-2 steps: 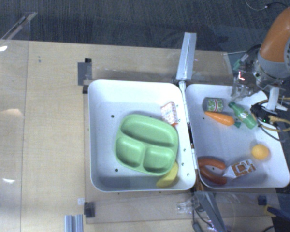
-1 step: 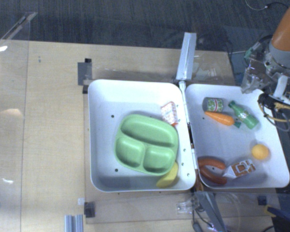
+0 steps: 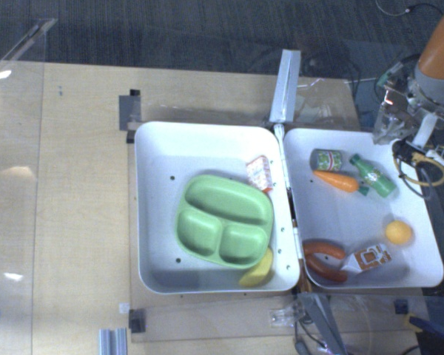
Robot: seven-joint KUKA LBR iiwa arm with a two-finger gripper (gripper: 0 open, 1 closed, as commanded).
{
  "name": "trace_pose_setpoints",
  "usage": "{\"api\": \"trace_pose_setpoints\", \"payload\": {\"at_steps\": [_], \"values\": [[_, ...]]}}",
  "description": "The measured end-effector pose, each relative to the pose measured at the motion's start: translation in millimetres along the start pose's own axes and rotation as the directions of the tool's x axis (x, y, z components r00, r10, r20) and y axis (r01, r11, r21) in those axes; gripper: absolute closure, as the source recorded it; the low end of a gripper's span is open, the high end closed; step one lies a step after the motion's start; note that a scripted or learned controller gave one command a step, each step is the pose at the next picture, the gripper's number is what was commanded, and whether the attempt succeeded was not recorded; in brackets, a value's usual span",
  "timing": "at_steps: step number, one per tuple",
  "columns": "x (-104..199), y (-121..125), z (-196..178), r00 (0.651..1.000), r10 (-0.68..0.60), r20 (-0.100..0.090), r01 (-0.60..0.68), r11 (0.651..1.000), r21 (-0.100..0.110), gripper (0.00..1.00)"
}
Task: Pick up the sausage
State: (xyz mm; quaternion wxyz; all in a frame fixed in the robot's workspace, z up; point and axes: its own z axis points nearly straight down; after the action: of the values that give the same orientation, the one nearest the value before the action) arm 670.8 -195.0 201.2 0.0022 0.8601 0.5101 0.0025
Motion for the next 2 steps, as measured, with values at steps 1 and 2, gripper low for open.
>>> {"api": "trace_pose_setpoints", "payload": {"at_steps": [1,2], "values": [[0.0,-5.6,-23.1,0.989,0.147,0.001,-0.147,0.989,0.001,1.00],[-1.6,-7.1,-11.6,0.973,0.231,0.000,-0.231,0.973,0.001,1.00]]}}
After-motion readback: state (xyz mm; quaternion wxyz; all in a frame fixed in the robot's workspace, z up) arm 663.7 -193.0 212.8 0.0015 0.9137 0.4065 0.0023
